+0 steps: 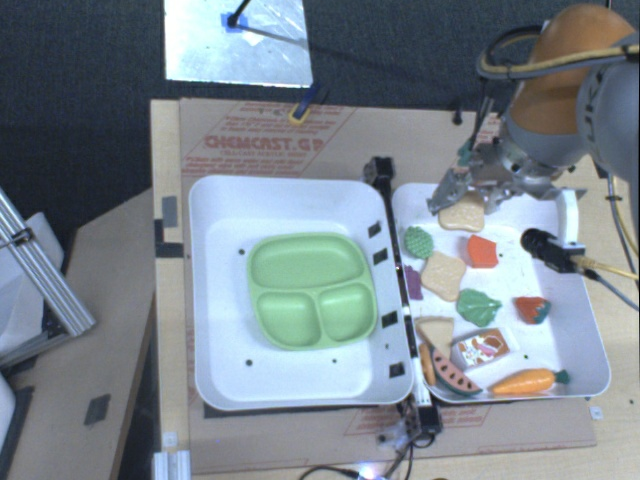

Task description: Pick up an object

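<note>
Grey arm w/ orange band reaches in from right, jaws (462, 194) down over far-left part of right shallow white bin (585, 318). Jaws sit at a tan bread-slice toy (462, 217); can't tell if open or closed, nothing visibly clamped. Same bin also has a green leaf toy (418, 241), second tan bread slice (443, 275), orange-red block (482, 251), green lettuce piece (479, 307), red strawberry toy (531, 309), small printed box (481, 349), watermelon slice (450, 377), orange carrot (522, 381). Left white bin (220, 218) holds a light-green three-section plastic tray (310, 290), centred. Both bins side by side on desk (170, 148).
</note>
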Tool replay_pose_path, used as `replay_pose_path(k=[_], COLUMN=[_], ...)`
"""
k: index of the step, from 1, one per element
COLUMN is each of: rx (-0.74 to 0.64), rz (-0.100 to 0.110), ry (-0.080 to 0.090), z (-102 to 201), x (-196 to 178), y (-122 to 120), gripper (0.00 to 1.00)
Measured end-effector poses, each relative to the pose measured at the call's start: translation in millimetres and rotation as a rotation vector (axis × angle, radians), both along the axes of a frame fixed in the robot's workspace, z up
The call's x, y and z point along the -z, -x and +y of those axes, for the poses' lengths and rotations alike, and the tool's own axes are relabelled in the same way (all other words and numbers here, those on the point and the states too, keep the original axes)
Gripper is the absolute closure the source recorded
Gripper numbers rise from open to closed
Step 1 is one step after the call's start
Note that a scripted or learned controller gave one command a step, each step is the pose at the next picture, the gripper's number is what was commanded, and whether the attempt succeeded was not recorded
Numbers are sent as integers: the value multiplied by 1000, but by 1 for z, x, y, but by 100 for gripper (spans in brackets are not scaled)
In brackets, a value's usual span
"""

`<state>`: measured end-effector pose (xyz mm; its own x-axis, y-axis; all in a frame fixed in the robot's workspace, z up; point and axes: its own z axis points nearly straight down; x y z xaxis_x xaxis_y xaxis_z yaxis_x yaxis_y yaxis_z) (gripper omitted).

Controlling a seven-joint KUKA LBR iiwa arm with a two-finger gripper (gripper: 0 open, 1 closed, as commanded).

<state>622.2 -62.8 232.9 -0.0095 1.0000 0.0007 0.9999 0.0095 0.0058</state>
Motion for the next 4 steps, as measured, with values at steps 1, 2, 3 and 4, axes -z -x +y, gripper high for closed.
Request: replay_pose_path(k=[1, 2, 3, 4], rx=[2, 8, 3, 4], rz=[2, 4, 4, 2], ry=[0, 2, 0, 1], z=[35, 29, 44, 40], x=[0, 10, 1, -2], y=[-24, -22, -16, -21], gripper=[100, 100, 100, 100])
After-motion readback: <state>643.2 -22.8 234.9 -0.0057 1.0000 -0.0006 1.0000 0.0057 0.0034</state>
